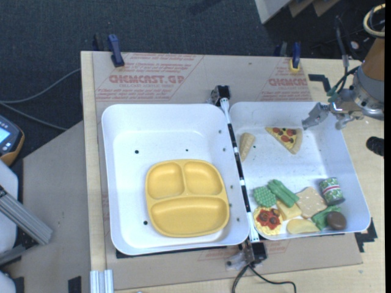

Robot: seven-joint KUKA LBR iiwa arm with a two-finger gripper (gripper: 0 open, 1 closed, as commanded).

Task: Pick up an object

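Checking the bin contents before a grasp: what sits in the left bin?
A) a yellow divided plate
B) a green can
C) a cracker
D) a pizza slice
A: the yellow divided plate lies in the left bin; the toy food is in the right bin.

The arm [374, 72] is cut off at the right edge; the tool's [314, 116] tips look blurred.
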